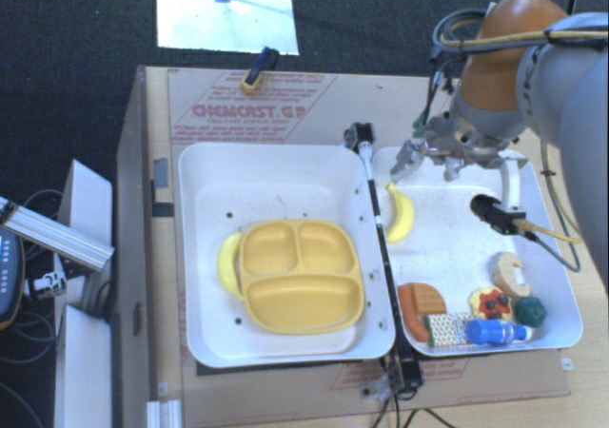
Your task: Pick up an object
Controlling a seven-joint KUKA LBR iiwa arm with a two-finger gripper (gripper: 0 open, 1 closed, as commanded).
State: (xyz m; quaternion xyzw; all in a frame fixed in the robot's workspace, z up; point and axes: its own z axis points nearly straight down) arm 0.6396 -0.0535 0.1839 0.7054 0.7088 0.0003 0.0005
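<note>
Hovering: gripper (430, 162) over right bin (563, 320), far end
Jaws: spread, holding nothing
Banana (401, 215): apart from gripper, nearer, by left wall
Tray (300, 276): in left bin (205, 179)

Left bin (219, 188), right bin (447, 236) side by side, walls touching. Left bin: divided tray (300, 274) between centre and 6 o'clock, lying on plate (228, 264), which juts out at tray's 9 o'clock. Right bin: banana (401, 215) at 9 o'clock, against shared wall; bottle (493, 332) at 6 o'clock; ball (530, 312) just beside bottle, at its 2 o'clock.
</note>
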